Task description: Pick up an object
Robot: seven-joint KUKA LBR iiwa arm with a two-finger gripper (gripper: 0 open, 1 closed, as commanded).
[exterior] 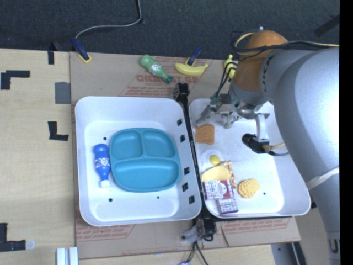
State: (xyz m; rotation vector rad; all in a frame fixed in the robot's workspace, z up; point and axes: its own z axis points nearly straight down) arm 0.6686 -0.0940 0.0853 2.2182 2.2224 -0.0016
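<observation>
I see 2 white bins. The left bin (88, 115) holds a blue divided plate (145, 159) and a blue bottle (101, 163). The right bin (287, 195) holds a round, orange-brown cookie (205, 133) at its upper left, just below the gripper (220, 114). Whether the gripper is open, I cannot tell.

A green bottle (155, 68) and yellow banana (191, 69) lie behind the bins.

Beyond my bench (33, 164) of pale wood with black tape marks lies dark carpet (182, 10), a white cable (118, 24) trailing across it.
</observation>
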